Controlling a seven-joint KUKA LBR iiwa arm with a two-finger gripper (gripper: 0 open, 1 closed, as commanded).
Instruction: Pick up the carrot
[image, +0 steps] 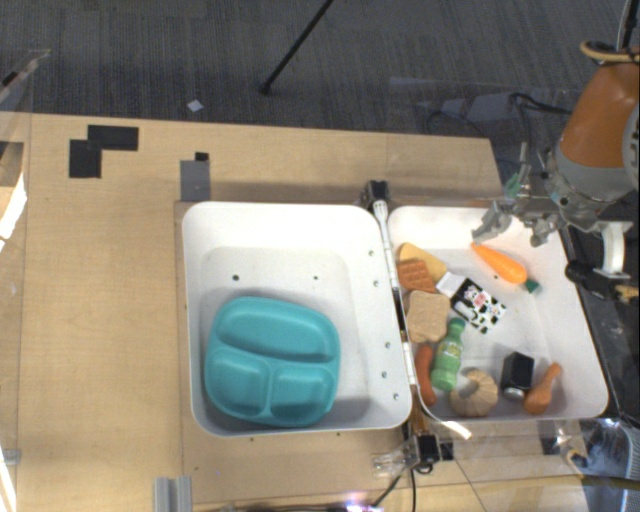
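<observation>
Gripper: you see the gripper (515, 222) over the far edge of the right bin (590, 352), hanging from the grey arm with its orange band (600, 118) up and to the right of it.
Jaws: you see the two fingers spread apart with open space between them; nothing sits in that gap.
Carrot: the carrot (500, 265) lies just below the jaws in the view, a little toward the near side of them, on the floor of the right bin. Its orange body runs slantwise, with the green stub end pointing away from the jaws, down and to the right. You cannot tell from this slant whether a fingertip touches it; it is not between the fingers.
Black-and-white card: the patterned card (477, 304) sits beyond the carrot from the jaws, nearer the bottom of the view and slightly left.
Bread-like pieces: two tan pieces (421, 268) lie to the left of the jaws and lower, by the divider between the bins.
Green bottle: the green bottle (448, 355) lies well below the jaws, left of their line.
Black box: the small black box (517, 373) sits well below the jaws, almost straight down from them.
Left bin: the left bin (270, 232) is well to the left of the jaws and holds a teal divided plate (272, 360).
</observation>
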